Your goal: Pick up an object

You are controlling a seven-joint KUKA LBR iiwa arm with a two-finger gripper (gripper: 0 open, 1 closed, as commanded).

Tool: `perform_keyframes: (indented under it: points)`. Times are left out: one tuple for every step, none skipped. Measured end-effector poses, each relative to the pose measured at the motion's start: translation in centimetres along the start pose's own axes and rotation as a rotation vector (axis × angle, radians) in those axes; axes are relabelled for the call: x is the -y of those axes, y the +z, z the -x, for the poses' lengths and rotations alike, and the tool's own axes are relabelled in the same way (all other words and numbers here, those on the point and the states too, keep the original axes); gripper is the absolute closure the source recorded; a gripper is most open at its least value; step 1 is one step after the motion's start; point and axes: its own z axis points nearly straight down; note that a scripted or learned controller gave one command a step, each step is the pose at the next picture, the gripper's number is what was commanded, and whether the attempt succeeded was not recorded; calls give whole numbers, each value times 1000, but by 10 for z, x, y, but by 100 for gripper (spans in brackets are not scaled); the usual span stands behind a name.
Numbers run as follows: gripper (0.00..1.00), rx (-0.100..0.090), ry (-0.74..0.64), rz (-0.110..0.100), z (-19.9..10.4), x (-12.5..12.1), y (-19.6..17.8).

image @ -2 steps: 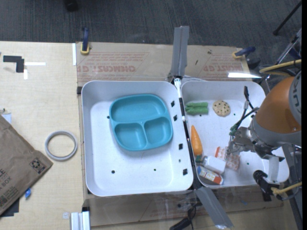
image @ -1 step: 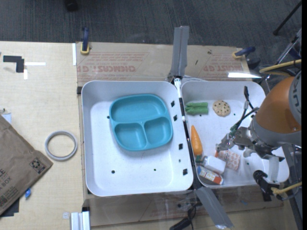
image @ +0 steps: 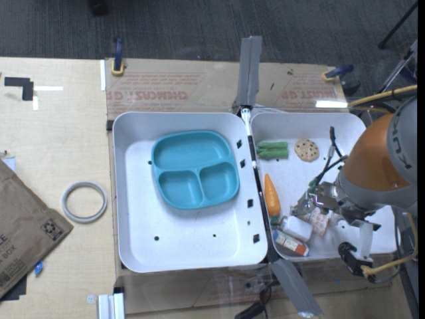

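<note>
The gripper (image: 313, 203) hung low in the right white bin (image: 345, 119), its state impossible to tell, over a small white packet (image: 297, 228) and red-tipped box (image: 292, 245). Nearby lay an orange plastic carrot (image: 271, 195), farther off green beans (image: 273, 150) and a cookie (image: 307, 150).

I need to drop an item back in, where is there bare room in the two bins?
Left bin: bare floor wraps the blue divided plate, widest along the near wall. Right bin: a bare patch sits between the cookie, green piece and carrot. Its near end is crowded, with packets under the gripper.
</note>
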Motion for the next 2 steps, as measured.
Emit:
perform_keyframes:
  points:
    - [0, 1, -23, 2, -59, -7, -100]
    - [0, 0, -186, 1, 10, -12, -1]
